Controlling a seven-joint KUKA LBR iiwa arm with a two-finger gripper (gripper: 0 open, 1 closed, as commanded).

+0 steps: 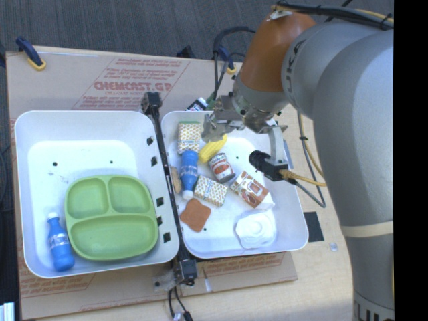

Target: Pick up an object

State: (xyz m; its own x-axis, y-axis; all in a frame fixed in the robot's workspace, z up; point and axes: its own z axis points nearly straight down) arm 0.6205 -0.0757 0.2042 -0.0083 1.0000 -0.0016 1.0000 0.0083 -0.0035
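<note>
Camera view looks down on the grey arm (348, 112), which reaches in from the right and bends over the right bin (294, 229), its orange band sitting above the wrist. The left bin (27, 179) holds a green divided plate (110, 218) and a blue bottle (59, 241) at its near left corner. The right bin is crowded: a white lidded cup (255, 230), a brown-and-white carton (251, 189), a patterned box (189, 136) with a second one (211, 191) lower down, another blue bottle (189, 171), a small can (222, 167), a brown flat piece (195, 215) and a yellow banana (212, 148). The gripper (218, 127) hangs at the far side of this bin, just above the banana and beside the upper patterned box; whether it is parted or closed I cannot tell, and nothing can be made out in its grasp. I judge this to be the approach step, with the banana the likeliest target. Next comes a straight descent onto it, clear of the can and box, then a close and a lift.
</note>
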